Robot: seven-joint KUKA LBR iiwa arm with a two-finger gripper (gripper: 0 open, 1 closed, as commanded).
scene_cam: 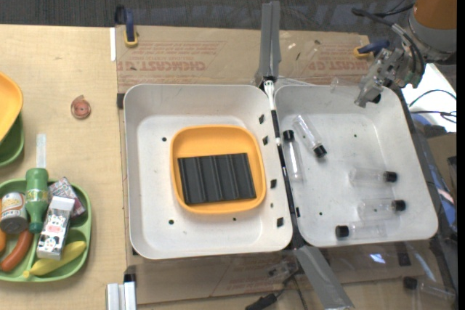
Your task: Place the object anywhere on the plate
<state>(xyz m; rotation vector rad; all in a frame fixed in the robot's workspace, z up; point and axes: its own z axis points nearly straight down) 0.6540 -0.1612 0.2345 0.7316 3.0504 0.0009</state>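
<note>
claw [369,94] over far right corner of right bin [414,156], fingers blurred, state unclear. clear tubes [309,139] lie in that bin, hard to make out. orange plate [216,141] in left bin [145,178].

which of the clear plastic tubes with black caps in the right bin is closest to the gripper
The clear tube lying slantwise in the right white bin's upper left part; the other tubes lie farther down from the gripper.

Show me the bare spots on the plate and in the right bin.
Plate: a dark ridged insert fills its middle; only the orange rim is bare. Right bin: floor is free at centre, between the upper tube and the tubes lower right. Crowded along the left wall and bottom.
</note>
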